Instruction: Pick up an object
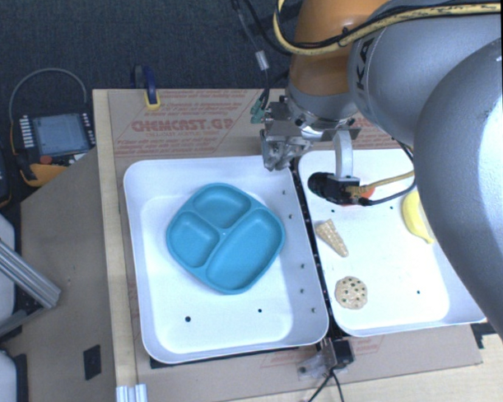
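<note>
My gripper (277, 157) hangs over the far edge of the bins, right at the divider between them, with nothing seen in it. A blue three-compartment plate (225, 236) lies in the left bin (157, 323). In the right bin (395, 306) lie a tan wafer cone piece (331, 237), a round speckled cookie (350, 292) and a yellow banana (415, 216), the last partly hidden by the arm. The gripper stands apart from all of them, closest to the plate's far edge.
The big grey arm (446, 123) covers the right bin's far right part. A black part with orange and yellow cables (333, 187) hangs over the right bin's far left corner. A brown board (191, 120) lies beyond the bins.
</note>
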`<state>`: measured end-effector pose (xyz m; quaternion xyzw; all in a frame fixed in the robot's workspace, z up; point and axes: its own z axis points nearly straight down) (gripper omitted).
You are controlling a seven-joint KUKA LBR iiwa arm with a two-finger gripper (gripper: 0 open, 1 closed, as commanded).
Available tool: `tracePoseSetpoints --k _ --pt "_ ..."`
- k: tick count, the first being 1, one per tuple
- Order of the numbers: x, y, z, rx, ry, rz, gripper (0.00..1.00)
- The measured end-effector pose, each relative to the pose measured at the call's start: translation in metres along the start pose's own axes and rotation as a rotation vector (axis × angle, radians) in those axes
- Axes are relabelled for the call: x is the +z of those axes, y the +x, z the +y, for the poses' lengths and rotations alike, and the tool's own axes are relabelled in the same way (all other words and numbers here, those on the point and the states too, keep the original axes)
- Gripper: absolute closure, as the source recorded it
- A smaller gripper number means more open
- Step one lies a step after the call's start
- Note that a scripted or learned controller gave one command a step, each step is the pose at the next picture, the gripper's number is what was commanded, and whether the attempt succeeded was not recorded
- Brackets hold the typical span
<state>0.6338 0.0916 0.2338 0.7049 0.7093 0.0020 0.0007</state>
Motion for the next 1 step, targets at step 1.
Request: tracePoseSetpoints --k 1 --pt "-0.0001 -0.0036 -0.0007 0.004 0.002 -0.002 0.0"
